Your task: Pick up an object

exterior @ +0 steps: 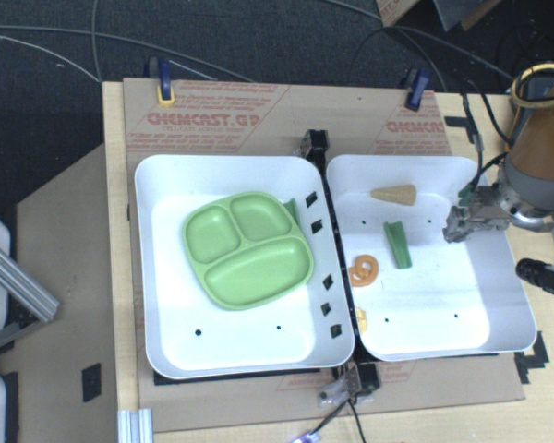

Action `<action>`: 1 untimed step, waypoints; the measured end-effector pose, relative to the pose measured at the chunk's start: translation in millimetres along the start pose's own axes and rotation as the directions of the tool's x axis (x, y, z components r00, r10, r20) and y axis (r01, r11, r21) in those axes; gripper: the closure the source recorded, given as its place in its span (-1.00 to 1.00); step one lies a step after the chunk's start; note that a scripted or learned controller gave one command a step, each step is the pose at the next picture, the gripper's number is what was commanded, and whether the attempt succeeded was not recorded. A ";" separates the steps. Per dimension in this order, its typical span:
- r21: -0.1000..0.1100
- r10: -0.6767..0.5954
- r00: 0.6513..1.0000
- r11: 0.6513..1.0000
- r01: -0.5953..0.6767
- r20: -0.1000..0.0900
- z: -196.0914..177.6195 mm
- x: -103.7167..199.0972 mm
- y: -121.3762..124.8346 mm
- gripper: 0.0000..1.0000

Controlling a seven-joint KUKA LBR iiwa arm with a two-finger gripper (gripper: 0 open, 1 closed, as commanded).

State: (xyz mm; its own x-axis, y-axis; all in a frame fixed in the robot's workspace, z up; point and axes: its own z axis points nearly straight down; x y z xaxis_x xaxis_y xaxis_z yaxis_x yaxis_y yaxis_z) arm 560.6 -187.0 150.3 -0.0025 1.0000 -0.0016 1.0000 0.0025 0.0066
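The small green plastic stick (397, 245) lies in the right white bin (499, 330), pointing near-to-far, just left of the grey claw (458, 225) (probably empty, but I cannot tell its grip).

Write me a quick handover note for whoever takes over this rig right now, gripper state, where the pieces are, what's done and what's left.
Gripper: at the right bin's right edge, nothing visibly held; open or shut cannot be told from the camera view.
Right bin holds: tan cone-shaped piece near the back, green stick in the middle, orange ring near the divider.
Left bin: green divided plate, lying flat.
Done: nothing picked yet.
Left: choose one object, probably the green stick or cone since they lie nearest, then grasp and lift.
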 end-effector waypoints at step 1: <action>0.001 0.001 1.000 1.000 -0.001 0.000 -45.6 4.8 5.8 1.00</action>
State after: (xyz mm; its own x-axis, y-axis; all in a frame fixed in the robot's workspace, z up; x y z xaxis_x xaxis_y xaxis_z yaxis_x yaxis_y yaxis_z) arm 566.1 -182.2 195.9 -0.0019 1.0000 -0.0015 1.0000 0.0019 0.0060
